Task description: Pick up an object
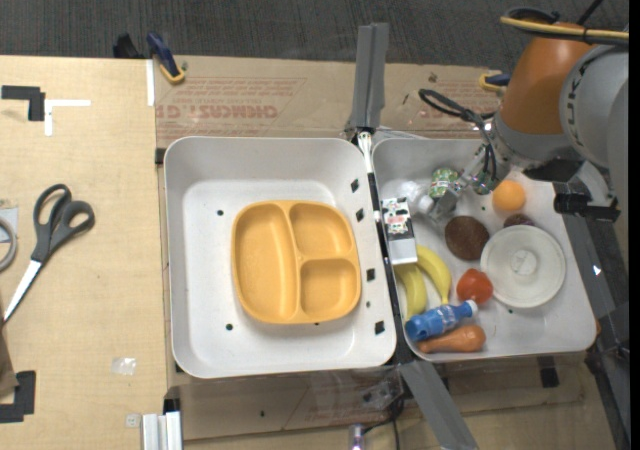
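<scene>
Gripper [478,176] beside the small round orange fruit [509,196]; you cannot tell its finger state. Fruit probably light, firm, smooth: take it across the middle.

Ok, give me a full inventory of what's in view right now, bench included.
Divided plastic plate: 1, yellow-orange, left bin.
Bananas: 2, yellow, right bin, left side.
Plastic bottle: 1, blue, near front wall.
Carrot: 1, orange, in front of bottle.
Tomato: 1, red, beside bowl.
Round bowl: 1, white, right side.
Round brown item: 1, brown, centre.
Orange fruit: 1, orange, back.
Scissors: 1, black-handled, bench left.
Gripper: 1, grey, right bin's back.
</scene>
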Tool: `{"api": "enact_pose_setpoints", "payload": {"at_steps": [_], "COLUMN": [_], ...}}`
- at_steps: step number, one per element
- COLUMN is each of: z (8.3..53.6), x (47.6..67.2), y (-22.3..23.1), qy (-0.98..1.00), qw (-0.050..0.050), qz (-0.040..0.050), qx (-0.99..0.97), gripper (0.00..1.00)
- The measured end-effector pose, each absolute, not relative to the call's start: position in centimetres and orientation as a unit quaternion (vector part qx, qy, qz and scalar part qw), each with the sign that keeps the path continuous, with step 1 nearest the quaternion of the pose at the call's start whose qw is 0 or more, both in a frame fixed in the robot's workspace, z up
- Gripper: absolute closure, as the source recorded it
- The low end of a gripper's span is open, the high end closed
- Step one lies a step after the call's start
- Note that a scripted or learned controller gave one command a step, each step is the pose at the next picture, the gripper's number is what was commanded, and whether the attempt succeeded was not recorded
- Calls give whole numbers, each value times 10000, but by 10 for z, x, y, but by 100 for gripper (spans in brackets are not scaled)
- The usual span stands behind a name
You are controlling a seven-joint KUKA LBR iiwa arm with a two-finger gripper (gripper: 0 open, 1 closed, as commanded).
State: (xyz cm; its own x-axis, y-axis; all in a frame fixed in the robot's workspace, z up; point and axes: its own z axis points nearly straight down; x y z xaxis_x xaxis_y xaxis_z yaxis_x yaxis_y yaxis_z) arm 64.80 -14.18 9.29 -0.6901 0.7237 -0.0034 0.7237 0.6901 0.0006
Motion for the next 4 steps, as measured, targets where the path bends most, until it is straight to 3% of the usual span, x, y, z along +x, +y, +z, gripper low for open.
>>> {"api": "enact_pose_setpoints", "payload": {"at_steps": [1, 2, 3, 4], "z": [94, 92, 102, 287], "x": [644, 589, 589, 617], "y": [-118, -133, -134, -144], "qy": [8685, 8175, 8181, 8415], "qw": [54, 2, 14, 15], "qz": [-94, -6, -10, -6], "qx": [4956, 5760, 5750, 5402], "gripper": [0, 0, 100, 100]}}
